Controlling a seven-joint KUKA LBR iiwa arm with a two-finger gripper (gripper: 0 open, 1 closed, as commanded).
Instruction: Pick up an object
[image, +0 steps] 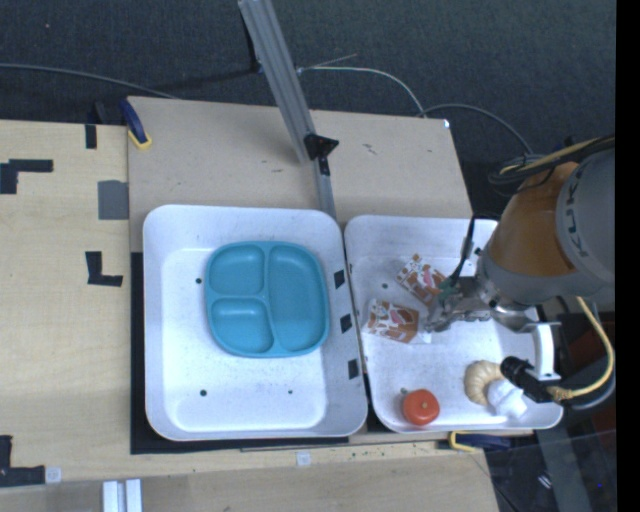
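The end effector (440, 312) hangs low in the right white plastic bin (372, 240); its opening cannot be told. A crinkly red-brown printed wrapper (391, 320) lies just beside it at nine o'clock, another (419, 275) at eleven.

A robotics lab: a plywood bench (290, 160) bearing two white bins (170, 400), a KUKA arm (550, 240) beside it, loose cables (400, 90) behind.

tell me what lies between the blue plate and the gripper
In the camera view, the bins' adjoining rims and a patterned packet lie between the blue plate and the gripper.
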